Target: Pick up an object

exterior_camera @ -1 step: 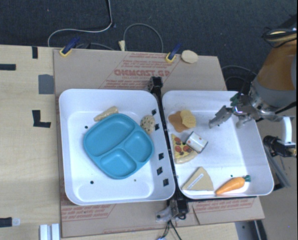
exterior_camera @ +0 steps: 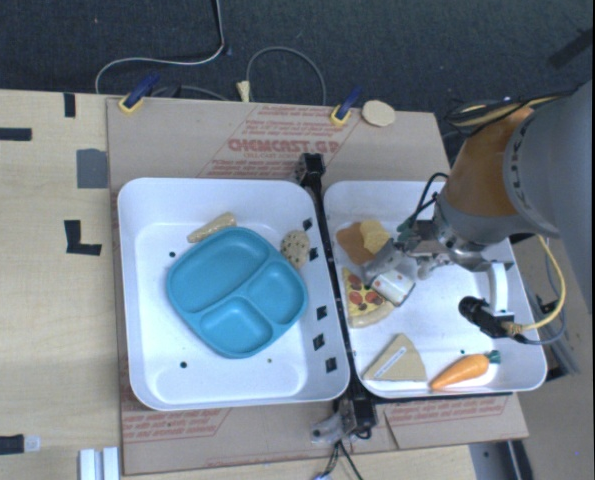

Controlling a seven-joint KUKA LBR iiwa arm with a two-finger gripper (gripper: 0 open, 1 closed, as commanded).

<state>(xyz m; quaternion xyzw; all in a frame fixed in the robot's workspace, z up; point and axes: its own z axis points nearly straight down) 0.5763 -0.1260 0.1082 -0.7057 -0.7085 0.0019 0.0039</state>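
Camera view: my gripper (exterior_camera: pixel 385 273) hangs low in the right bin (exterior_camera: pixel 522 373), its fingers down over the pizza slice (exterior_camera: pixel 363 303). I cannot tell how far they are parted. Beside the pizza slice lie a sandwich (exterior_camera: pixel 397 361) and a carrot (exterior_camera: pixel 464 369).

The left bin (exterior_camera: pixel 137 268) held a divided plate (exterior_camera: pixel 237 290), with a cracker (exterior_camera: pixel 210 229) behind it and a cookie (exterior_camera: pixel 295 247) to its right. The right bin (exterior_camera: pixel 522 368) held a pizza slice (exterior_camera: pixel 362 303), a sandwich wedge (exterior_camera: pixel 397 360) and a carrot (exterior_camera: pixel 464 369).
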